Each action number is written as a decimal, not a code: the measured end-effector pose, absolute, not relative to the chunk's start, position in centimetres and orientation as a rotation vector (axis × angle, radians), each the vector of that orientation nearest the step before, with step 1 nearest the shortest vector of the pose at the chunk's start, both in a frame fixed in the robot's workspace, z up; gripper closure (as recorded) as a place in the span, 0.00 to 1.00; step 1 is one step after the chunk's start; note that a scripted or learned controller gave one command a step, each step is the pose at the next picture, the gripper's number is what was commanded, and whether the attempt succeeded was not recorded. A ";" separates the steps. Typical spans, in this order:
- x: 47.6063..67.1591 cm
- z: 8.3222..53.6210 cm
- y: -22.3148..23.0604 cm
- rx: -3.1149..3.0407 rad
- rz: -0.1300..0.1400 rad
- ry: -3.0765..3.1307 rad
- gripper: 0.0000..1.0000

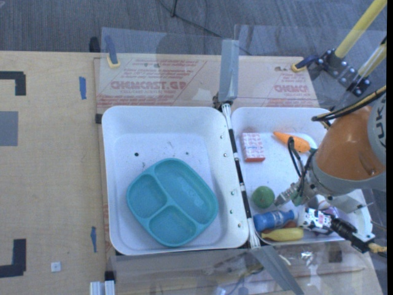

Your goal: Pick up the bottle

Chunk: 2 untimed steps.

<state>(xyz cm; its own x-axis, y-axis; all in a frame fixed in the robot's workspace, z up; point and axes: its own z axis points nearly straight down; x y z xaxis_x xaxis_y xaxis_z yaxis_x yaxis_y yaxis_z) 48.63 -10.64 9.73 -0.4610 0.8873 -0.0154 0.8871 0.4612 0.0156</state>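
White bins, two: left bin point(159, 125) and right bin point(270, 118), side by side on the surface. Teal divided plate point(172, 201), one, with three compartments, in the left bin. In the right bin, five items: blue bottle point(273, 219), one; green ball point(263, 196), one; red-and-white box point(252, 147), one; orange carrot-shaped piece point(291, 141), one; yellow banana-shaped piece point(284, 233), one. Black angle marks on the surface, two: upper mark point(17, 82) and lower mark point(17, 257).

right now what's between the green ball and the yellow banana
The blue bottle lies on its side between the green ball and the yellow banana, seen in the camera view.
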 end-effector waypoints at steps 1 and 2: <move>48.7 9.8 -10.7 1.619 0.009 2.666 0.00; 48.4 8.8 -10.2 1.773 0.011 2.578 0.00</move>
